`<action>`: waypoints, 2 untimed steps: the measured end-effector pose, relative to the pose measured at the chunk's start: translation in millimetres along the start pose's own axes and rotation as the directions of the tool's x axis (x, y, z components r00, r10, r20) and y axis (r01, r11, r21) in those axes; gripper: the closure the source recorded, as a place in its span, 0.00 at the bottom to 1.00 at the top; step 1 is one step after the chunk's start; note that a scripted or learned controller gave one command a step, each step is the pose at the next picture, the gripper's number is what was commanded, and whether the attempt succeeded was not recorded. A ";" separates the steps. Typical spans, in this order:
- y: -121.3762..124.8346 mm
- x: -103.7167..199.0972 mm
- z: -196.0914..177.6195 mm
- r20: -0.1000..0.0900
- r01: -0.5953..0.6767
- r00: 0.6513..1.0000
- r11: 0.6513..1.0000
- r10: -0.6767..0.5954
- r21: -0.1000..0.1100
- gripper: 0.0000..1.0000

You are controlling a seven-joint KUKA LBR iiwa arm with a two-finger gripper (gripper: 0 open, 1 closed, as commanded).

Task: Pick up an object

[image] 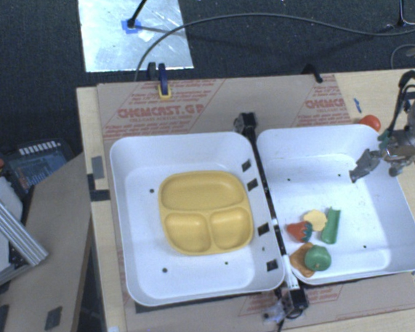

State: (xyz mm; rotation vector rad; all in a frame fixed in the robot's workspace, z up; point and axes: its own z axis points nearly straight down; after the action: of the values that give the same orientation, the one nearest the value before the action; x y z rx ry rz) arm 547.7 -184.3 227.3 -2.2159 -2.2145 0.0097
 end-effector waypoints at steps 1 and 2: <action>2.3 1.0 -7.3 0.002 0.004 1.000 1.000 -0.004 -0.012 0.00; 12.7 -4.0 43.2 0.003 0.002 1.000 1.000 -0.002 -0.014 0.00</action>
State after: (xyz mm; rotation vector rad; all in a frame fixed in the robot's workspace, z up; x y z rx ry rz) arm 560.0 -188.2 183.9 -2.2218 -2.2258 -0.0023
